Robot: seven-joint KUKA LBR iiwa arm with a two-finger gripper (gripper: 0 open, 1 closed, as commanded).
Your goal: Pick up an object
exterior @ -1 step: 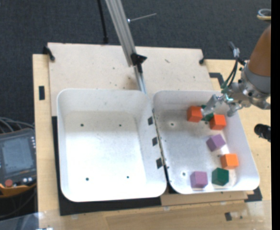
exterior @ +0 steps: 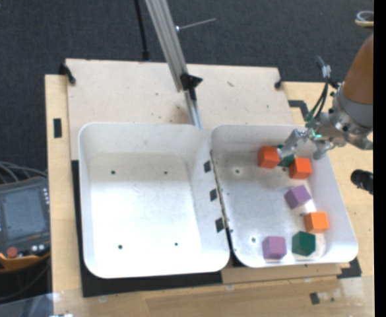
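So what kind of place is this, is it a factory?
More likely a robot lab or test room. A robot arm reaches over two white bins, coloured blocks lie in one for practice, and a handheld control screen sits beside the bench.

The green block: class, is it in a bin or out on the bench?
In. The green block lies inside the right bin, near its front wall, between a purple block and an orange block.

The arm [exterior: 357, 84] is cut off by the right edge, so most of it is out of frame. The gripper [exterior: 287, 156] sits between two orange blocks [exterior: 268, 157] [exterior: 300, 168]; its fingertips are too small and blurred to tell their gap.
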